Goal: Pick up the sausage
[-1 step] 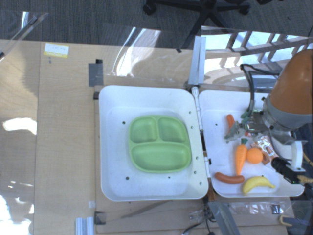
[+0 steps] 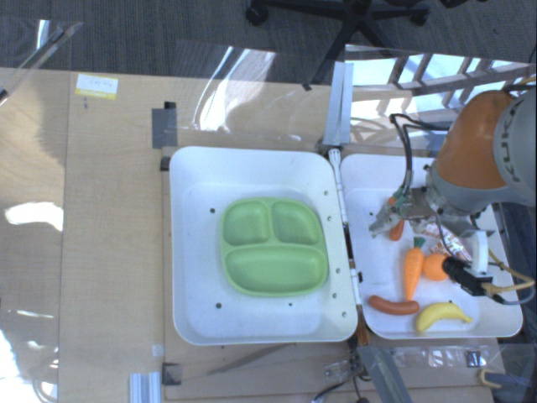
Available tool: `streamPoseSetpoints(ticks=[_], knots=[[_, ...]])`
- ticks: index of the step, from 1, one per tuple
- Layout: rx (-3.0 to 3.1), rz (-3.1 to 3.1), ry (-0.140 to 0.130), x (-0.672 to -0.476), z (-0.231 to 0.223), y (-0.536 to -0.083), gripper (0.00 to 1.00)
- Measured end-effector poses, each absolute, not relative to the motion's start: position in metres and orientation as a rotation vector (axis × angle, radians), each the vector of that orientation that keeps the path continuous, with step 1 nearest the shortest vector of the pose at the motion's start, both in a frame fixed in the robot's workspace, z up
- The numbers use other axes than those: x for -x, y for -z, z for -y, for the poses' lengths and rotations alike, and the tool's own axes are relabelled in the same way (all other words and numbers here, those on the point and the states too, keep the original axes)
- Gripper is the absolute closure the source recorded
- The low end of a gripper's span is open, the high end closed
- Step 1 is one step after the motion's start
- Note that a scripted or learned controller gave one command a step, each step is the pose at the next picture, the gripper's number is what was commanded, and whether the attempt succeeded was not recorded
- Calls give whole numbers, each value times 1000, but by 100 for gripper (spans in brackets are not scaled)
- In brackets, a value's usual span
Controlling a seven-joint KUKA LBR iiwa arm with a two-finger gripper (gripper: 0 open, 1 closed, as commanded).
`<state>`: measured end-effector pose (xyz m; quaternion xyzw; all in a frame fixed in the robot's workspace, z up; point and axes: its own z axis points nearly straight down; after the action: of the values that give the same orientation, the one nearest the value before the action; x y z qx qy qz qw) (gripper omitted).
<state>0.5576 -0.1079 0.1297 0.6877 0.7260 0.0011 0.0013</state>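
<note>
While the sausage [image 2: 393, 306] lies untouched at the right bin's [image 2: 362, 175] front edge, beside a banana [image 2: 442, 314], your pincer [image 2: 388, 217] hovers well behind it; I cannot tell its state. Approach step: next, move forward and descend.

Glossy, seemingly plastic sausage [image 2: 393, 306]; smooth white plastic bins [image 2: 193, 309].

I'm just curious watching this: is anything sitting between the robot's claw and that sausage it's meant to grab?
Partly. The gripper is near the right bin's back; the sausage lies at its front. A carrot stands just right of the direct line, its tip almost at the sausage. Otherwise bare bin floor.
</note>
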Motion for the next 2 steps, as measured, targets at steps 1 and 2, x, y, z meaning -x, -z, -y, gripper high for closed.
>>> streamPoseSetpoints(ticks=[1,2], knots=[[-2195,-2233,-11,-577,137,-88,0],[-2187,-2230,-18,-580,137,-101,100]])
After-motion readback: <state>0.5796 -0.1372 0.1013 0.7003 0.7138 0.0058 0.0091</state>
